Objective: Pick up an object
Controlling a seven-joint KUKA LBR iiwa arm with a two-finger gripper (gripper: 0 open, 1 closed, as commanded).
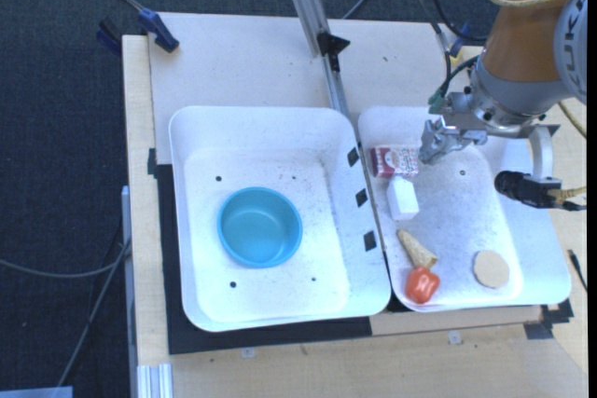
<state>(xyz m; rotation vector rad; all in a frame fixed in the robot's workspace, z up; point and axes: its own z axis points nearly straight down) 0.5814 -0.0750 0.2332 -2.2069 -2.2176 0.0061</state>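
- Claw [437, 143] of the grey arm hangs low at the far end of the right white bin [532, 286], just beside the small red-and-white carton [395, 161]; whether it is wide or narrow I cannot tell, and nothing shows between its tips.
- Carton looks the nearest thing to pick: a good try would centre over it and come straight down, since it lies close to the bin's left wall.
- White rectangular block [403, 198] sits just next to the carton and could get nudged.
- Farther off lie a tan cone-shaped piece [417, 247], a red pepper-like toy [422, 284] and a round beige disc [491, 268].
- Blue round bowl [260, 226] sits in the left white bin [196, 200], well apart.
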